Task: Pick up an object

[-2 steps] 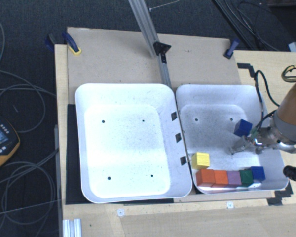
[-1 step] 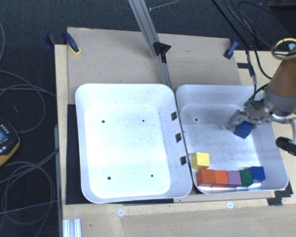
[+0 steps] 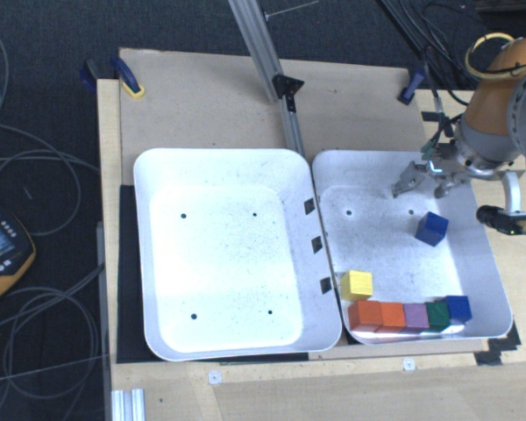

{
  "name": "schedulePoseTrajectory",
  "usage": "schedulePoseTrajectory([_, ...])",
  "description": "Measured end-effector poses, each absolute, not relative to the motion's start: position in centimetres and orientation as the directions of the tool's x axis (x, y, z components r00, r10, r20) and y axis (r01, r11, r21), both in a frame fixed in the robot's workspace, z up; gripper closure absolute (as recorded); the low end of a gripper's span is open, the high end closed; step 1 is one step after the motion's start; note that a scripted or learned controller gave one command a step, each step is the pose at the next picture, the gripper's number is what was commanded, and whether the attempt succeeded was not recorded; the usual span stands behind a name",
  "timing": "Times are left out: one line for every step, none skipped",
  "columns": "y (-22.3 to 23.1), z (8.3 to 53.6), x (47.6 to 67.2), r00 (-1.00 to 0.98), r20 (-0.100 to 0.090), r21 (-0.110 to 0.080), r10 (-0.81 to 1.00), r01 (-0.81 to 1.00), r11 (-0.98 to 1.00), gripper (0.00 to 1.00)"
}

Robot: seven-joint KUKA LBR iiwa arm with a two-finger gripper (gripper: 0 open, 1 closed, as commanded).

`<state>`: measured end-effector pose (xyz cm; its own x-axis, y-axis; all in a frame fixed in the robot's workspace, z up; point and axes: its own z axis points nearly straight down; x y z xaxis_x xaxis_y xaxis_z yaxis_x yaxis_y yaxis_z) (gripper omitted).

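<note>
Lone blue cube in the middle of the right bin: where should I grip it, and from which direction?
Take the blue cube from straight above, across two opposite flat sides. It stands alone, apart from the bin wall and the block row, so all sides look free. It sits rotated to the bin edges; likely turn the gripper to match its faces.

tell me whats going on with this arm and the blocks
A grey arm reaches in over the right bin, its pincer near the bin's far side with nothing between its fingers. A lone blue cube sits just in front of the pincer, apart from it. Along the bin's near edge lie an orange block, a purple cube, a green cube and another blue cube, with a yellow cube just behind them. Nothing has been picked up yet.
</note>
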<state>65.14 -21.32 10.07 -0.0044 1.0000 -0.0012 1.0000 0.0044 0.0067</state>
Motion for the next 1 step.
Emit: schedulePoseTrajectory([-21.44,11.25,65.01,-0.004,-0.003,0.004,1.0,1.0,0.004,1.0])
